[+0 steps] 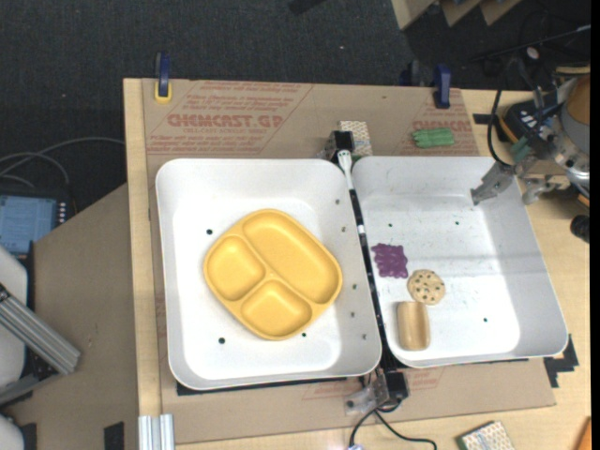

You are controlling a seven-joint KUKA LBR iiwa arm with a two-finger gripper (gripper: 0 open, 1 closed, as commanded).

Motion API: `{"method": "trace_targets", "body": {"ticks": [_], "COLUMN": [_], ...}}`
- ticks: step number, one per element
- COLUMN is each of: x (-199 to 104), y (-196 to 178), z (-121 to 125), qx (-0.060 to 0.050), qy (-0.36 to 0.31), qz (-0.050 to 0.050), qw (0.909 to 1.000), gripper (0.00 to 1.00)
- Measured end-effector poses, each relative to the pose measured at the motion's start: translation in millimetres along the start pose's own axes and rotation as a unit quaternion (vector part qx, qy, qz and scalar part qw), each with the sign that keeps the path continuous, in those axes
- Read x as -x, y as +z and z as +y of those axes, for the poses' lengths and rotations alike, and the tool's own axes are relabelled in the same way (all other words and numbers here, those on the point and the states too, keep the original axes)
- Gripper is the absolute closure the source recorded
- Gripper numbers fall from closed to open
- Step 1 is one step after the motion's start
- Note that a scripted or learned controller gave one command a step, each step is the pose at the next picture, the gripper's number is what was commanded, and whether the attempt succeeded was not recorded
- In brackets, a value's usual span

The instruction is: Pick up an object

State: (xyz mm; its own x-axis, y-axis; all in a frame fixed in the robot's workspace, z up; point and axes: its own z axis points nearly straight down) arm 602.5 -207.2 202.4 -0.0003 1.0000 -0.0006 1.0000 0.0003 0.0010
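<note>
Yellow plastic, a three-compartment plate lies in the middle of the left shallow white bin. In the right shallow white bin, near its left wall, sit a purple bunch of toy grapes, a round chocolate-chip cookie just below and right of it, and a tan cylindrical block at the front edge. The grey jaws hang over that bin's far right corner, well apart from these pieces, spread apart and gripping nothing. A green object rests on the cardboard-covered worktop behind the bins.

Yellow divided plate, purple cluster, speckled cookie (dark spots), white bins
</note>
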Motion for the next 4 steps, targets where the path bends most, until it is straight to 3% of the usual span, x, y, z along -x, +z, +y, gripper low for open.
{"method": "trace_targets", "body": {"ticks": [1, 2, 3, 4], "x": [-35.5, -74.6, -84.4, -78.4], "y": [121.4, 118.4, 118.2, 117.7], "z": [66.1, -32.1, -83.2, -62.3], "qx": [0.001, -0.005, -0.004, 0.001], "qy": [-0.003, 0.001, 0.001, 0.0], "qz": [0.0, 0.003, 0.002, -0.001], "qw": [1.0, 1.0, 1.0, 1.0], "gripper": [0.0, 0.0, 0.0, 0.0]}}
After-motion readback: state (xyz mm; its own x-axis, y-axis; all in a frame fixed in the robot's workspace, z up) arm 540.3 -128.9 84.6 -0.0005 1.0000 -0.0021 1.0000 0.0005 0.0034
